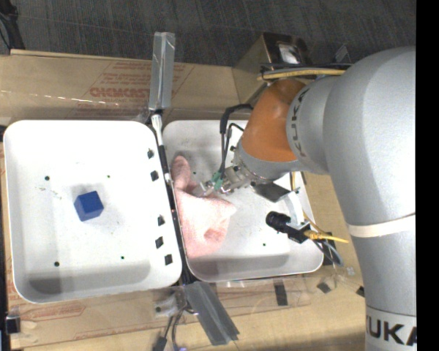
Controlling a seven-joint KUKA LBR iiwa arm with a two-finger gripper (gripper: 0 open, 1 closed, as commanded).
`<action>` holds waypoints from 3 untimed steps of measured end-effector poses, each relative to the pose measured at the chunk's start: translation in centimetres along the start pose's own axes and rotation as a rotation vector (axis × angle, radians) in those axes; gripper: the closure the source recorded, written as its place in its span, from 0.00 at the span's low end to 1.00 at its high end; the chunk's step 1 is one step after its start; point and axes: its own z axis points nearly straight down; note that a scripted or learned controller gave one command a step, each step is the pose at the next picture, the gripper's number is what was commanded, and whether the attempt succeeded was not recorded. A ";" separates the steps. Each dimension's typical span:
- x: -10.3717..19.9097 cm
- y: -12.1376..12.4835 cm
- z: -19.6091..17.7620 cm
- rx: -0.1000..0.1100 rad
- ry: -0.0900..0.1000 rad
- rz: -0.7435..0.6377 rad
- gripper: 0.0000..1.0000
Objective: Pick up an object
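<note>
Lying crumpled in the right bin (278,265), a soft pink cloth (201,214) bunches against the divider, its upper end rolled into a rounded lump. A hard blue cube (88,205) sits well apart in the left bin (29,196), both bins smooth white plastic. The gripper (218,182) is low over the cloth's upper part, at or just above its folds. Whether it is open, closed or holding cloth cannot be told.
</note>
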 end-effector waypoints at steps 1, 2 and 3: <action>0.6 -2.2 0.1 0.001 0.000 0.022 0.00; -4.2 -5.6 0.1 0.001 0.002 -0.016 0.00; -0.7 -3.1 0.1 0.001 0.001 -0.060 0.00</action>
